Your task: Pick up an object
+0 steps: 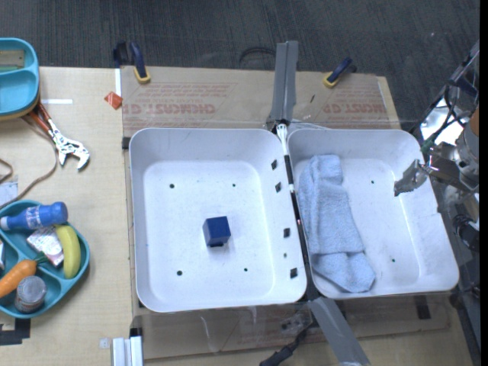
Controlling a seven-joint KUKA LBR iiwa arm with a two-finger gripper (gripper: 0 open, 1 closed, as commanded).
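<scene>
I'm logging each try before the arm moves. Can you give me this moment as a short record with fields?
left bin: one blue cube, near the middle
right bin: a pale blue towel, crumpled along its left side
gripper: over the right bin's right part, apart from the towel, nothing seen in it
beside the bins: wrench, tray with a banana

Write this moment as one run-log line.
gripper: over right bin, holding nothing | light blue towel: right bin | blue cube: left bin
</scene>
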